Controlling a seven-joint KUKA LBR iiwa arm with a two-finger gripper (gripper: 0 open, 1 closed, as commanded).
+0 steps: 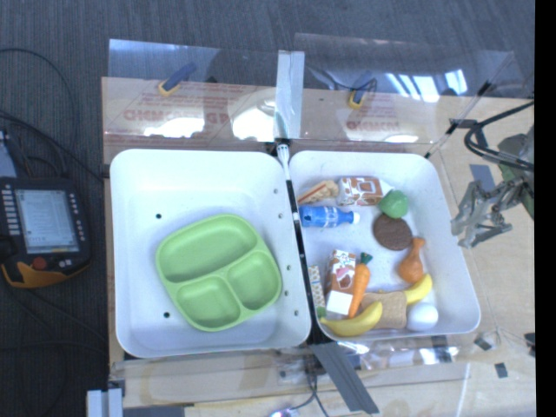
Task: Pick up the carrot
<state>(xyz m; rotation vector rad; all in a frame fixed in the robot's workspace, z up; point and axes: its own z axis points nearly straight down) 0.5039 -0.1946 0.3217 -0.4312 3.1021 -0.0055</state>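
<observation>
My gripper (483, 218) hangs outside the right bin (447, 200), just beyond its right wall, over the bare bench. My fingers point down and look spread a little, with nothing between them.

Taking the right bin as my landmark, everything loose lies inside it. The carrot (358, 287) rests in the bin's lower middle, orange with a green top, lying tilted across a small printed carton (340, 272) and touching the banana (356, 320) below it. The banana curves along the bin's lower wall, beside a tan bread-like piece (391, 309), a second yellow piece (420, 288) and a white egg (423, 316) in the lower right corner. An orange drumstick-shaped toy (412, 261) sits toward the bin's right side, the item closest to me. Above it lie a brown round cookie (393, 231) and a green ball (394, 203). Along the bin's upper part sit a printed snack packet (360, 189) and a blue bottle (326, 217) lying on its side against the left wall.

Left of the right bin, touching it along the shared edge, is the left bin (139, 189), which holds a green divided plate (219, 270) with three compartments.
</observation>
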